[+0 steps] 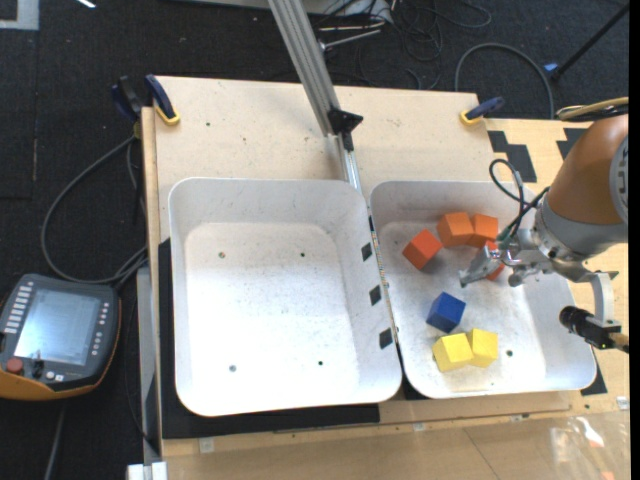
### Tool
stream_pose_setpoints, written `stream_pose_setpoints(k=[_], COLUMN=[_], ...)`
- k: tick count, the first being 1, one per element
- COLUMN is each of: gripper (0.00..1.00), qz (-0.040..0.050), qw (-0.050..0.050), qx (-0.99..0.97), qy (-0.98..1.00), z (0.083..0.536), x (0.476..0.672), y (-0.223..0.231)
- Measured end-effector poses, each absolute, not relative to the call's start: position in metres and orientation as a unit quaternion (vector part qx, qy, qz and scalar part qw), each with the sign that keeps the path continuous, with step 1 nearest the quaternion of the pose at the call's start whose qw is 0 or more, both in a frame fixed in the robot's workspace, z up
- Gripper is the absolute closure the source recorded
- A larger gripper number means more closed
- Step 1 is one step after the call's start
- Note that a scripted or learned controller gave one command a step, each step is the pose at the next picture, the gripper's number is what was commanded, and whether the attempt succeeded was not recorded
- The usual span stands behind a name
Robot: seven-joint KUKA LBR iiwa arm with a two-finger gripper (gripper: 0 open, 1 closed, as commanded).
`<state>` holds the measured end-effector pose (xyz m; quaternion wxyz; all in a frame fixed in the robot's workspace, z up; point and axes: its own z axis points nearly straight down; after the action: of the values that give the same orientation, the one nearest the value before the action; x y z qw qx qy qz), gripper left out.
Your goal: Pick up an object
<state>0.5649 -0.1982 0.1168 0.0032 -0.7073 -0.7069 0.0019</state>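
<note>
The right bin (560, 368) holds several blocks. One orange block (422, 249) lies near the bin's left wall, and two more orange blocks (468, 228) sit side by side behind it. A blue block (446, 311) lies in the middle, with two yellow blocks (466, 349) touching each other in front of it. My gripper (487, 267) hangs low in the right bin, just in front of and right of the orange pair and behind the blue block. A small red patch (496, 272) shows at the gripper's tip; what it is stays unclear.
The left bin (200, 208) stands beside the right one, with a divider ridge (375, 268) between them. A slanted metal pole (305, 53) rises from the back of the bench. Clamps (160, 103) (480, 110) grip the board's far corners. A teach pendant (55, 333) lies on the floor at left.
</note>
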Motion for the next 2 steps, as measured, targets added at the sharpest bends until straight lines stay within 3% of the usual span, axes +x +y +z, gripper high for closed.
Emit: stream_pose_setpoints(k=[1,2], gripper=[0.00,0.00], qz=[-0.0009,-0.0001], qw=[-0.003,-0.006], qx=[-0.706,-0.708], qy=[-0.708,-0.706], z=[0.109,0.097], x=[0.529,0.490], y=[-0.179,-0.119])
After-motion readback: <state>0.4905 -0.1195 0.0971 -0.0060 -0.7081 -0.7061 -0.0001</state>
